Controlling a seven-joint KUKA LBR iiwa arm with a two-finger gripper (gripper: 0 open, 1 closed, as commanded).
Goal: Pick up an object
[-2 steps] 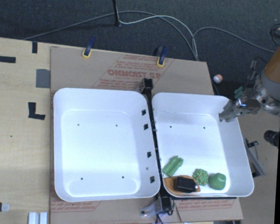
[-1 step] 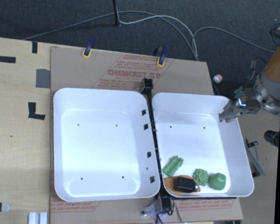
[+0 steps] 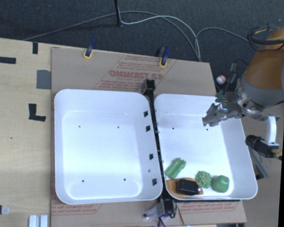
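The gripper (image 3: pixel 211 119) hangs over the far right part of the right bin (image 3: pixel 237 141), its dark fingers pointing down and toward the left. They look close together with nothing between them, though at this size the gap is hard to read, so I cannot tell for sure how they stand. Behind the gripper the grey wrist runs up to the orange band (image 3: pixel 267 61) at the right edge.

The objects sit well apart from the gripper, along the bin's near wall. A green pepper-like piece (image 3: pixel 175 168) lies tilted near the divider. Just beside it a tan dish (image 3: pixel 172 186) holds a black block (image 3: pixel 188 187). To the right are a knobbly green ball (image 3: pixel 204 178) and a smooth green lump (image 3: pixel 220 183), nearly touching.

The left bin (image 3: pixel 101 146) stands alongside, on the cardboard sheet (image 3: pixel 130 73).
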